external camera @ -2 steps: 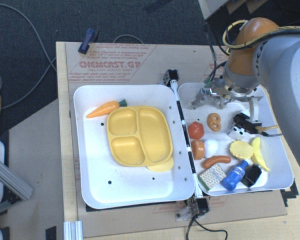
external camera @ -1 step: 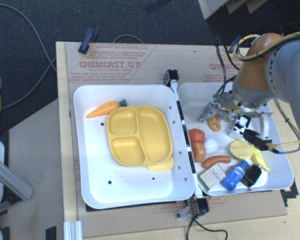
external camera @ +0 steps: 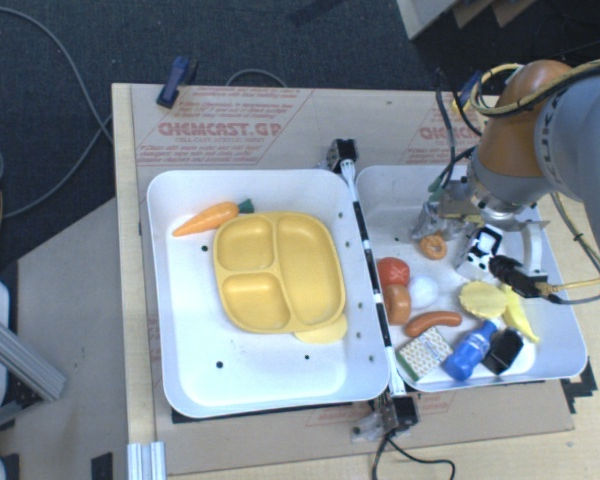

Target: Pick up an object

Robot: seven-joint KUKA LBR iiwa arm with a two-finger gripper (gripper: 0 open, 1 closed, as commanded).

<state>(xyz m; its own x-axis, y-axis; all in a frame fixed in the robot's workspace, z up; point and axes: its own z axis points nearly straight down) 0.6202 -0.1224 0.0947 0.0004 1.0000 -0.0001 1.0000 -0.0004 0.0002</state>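
— Gripper (external camera: 442, 218) first: how wide is it standing?

— Fingers are too small and shadowed to judge, so I cannot tell; it is hanging low in the right bin (external camera: 570, 353), just above a small doughnut (external camera: 435, 247), and whether it is touching is unclear.

— And nearby?

— A tomato (external camera: 392, 270) and a sausage (external camera: 432, 321) are lying in that bin; a carrot (external camera: 208, 218) is resting beside the yellow plate (external camera: 278, 270) in the left bin (external camera: 180, 348).
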